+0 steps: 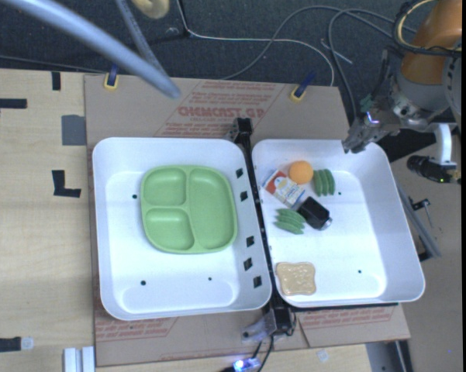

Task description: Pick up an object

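Note:
The right bin (388,231) holds several small objects: an orange ball (300,170), a green ridged piece (323,181), a red and white packet (283,186), a black block (315,211), a second green piece (290,221) and a slice of toast (295,278) near the front. My gripper (357,139) hangs over the bin's far right corner, above and to the right of the cluster, with nothing seen between its fingers. The grey arm with its orange band (430,37) rises behind it at the upper right.
The left bin (116,285) carries a green divided plate (190,208). A black clip row (248,208) joins the two bins. Cables (310,29) trail across the dark floor behind the cardboard sheet (217,103). A grey pole (85,33) crosses the upper left.

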You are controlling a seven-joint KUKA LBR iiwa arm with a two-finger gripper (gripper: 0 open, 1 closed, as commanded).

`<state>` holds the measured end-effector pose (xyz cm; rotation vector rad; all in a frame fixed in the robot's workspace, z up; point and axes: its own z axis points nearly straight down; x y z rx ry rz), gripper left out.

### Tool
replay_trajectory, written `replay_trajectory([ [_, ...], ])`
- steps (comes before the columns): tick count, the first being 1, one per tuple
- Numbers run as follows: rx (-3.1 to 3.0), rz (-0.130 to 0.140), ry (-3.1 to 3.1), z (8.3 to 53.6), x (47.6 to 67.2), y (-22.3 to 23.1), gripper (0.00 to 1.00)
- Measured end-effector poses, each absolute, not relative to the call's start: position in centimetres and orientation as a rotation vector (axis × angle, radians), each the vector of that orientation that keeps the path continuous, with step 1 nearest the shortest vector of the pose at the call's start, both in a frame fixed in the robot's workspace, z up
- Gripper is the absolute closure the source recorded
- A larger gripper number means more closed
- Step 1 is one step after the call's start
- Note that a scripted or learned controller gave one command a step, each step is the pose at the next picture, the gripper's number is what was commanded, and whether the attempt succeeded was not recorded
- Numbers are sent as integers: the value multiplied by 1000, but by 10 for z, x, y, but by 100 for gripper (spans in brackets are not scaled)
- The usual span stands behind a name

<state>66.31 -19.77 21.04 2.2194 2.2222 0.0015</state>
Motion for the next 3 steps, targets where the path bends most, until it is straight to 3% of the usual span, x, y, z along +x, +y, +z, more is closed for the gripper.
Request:
replay_trajectory([
  [1,2218,0,2227,215,650,-146,100],
  [3,2217,-1,2228,209,657,-38,100],
])
